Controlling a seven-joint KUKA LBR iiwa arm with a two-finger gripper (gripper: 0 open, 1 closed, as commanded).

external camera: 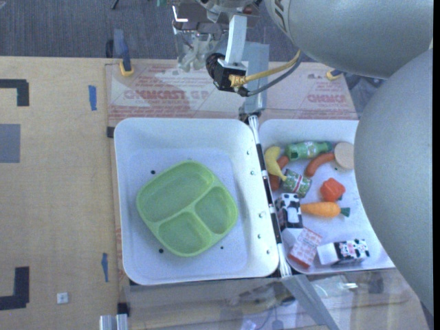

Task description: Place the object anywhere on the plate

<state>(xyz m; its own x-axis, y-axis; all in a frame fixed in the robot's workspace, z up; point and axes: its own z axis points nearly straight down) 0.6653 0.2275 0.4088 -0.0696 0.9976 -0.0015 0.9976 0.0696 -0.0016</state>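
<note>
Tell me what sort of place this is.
Probably a robotics lab test bench: two white bins side by side, toy food such as a carrot and banana, a green plate, carpet behind.

Light is bright and even, falling from overhead with no single strong source. The left bin [130, 184] glows nearly pure white at its rim and loses some detail there; soft grey shading lines its inner walls. The green plate [187, 207] throws only a faint, narrow shadow along its lower edge. A broad pale sheen runs across the arm [357, 19], whose big near curves look soft and out of focus. Small toys in the right bin [375, 249] are coarse and slightly blurred; printed labels are unreadable. Colours look mildly washed.
</note>
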